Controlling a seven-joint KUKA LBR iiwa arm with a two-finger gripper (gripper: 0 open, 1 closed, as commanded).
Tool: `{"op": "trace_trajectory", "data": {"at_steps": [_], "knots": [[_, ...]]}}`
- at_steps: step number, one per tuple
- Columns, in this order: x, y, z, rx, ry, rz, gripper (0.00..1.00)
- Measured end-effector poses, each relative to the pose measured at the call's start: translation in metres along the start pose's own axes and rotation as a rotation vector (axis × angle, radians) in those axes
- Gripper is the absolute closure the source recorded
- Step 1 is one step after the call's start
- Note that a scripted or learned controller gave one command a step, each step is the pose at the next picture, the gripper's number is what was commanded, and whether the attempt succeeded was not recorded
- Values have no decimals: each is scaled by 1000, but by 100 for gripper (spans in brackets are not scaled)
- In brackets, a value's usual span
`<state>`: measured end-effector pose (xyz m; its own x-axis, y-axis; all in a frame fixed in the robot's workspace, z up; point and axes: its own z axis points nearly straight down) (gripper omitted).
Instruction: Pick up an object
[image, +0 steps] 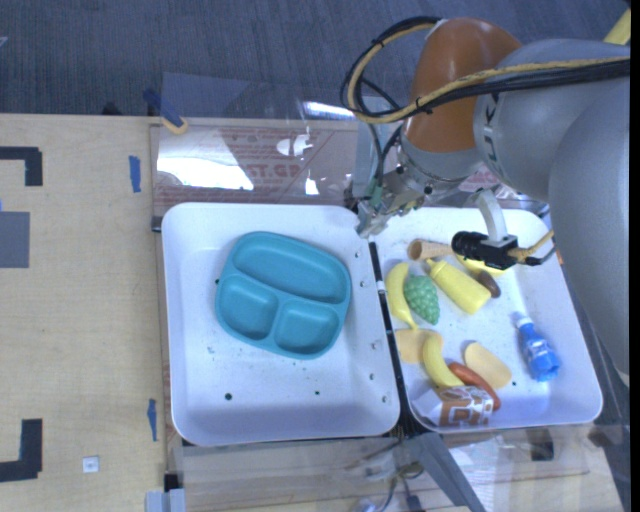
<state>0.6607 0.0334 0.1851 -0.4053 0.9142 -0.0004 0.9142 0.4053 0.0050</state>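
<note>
The gripper (377, 215) hung at the right bin's (565, 330) 11 o'clock corner; honestly couldn't tell its state. A teal tray (283, 293) sat in the left bin (190, 330).

Two smooth white plastic bins (190, 330) sit on a matt, pale wood-look counter (70, 330), the left one bearing a satin teal plastic divided plate (283, 293), the right one glossy plastic toy food and a shiny blue bottle (536, 350).

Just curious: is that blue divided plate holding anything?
Empty. The blue divided plate shows three bare compartments; the toys lie in the right bin.
</note>
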Motion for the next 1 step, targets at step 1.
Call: {"op": "trace_trajectory", "data": {"at_steps": [1], "knots": [[-18, 1, -61, -5, -4, 0, 100]]}}
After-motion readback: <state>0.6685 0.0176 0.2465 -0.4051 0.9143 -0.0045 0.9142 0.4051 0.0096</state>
